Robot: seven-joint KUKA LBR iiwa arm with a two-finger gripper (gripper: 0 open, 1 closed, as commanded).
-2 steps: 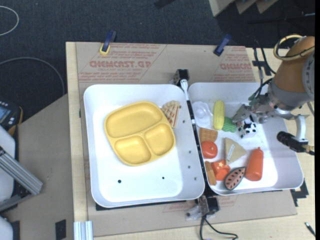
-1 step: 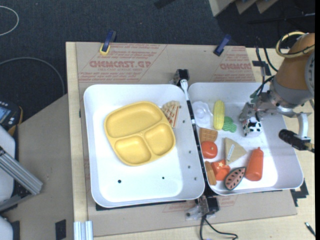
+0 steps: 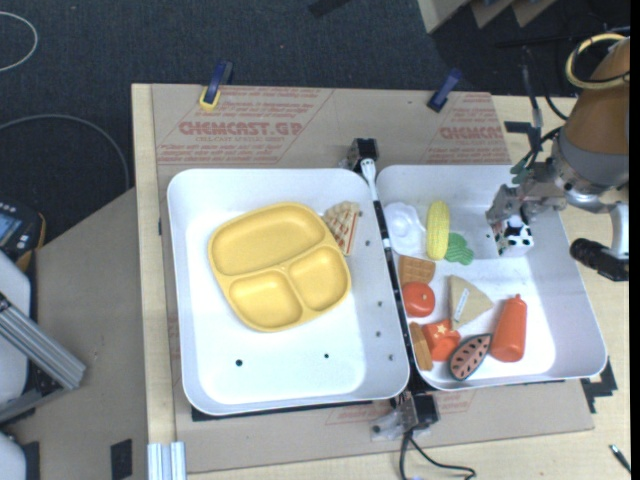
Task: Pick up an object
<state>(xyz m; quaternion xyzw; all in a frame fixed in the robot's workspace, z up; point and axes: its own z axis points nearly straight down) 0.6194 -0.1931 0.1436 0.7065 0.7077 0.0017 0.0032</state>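
Over the right bin we see the arm reaching in from the right, its gripper hanging low above the bin's far right part. Between the fingertips sits a small black-and-white toy, and the fingers look pressed against it, though we cannot tell whether the toy is lifted off the bin floor or resting on it.

To the left of the gripper, in the same bin, lie a yellow corn cob with a green piece touching its lower end, and a white object just beside the cob. Nearer us we find a red tomato, a pale cheese wedge, a red-orange sausage and a dark oval piece, all close together.

The left bin holds a yellow divided plate, and a waffle-like wedge leans at the plate's upper right edge, by the wall between the bins.
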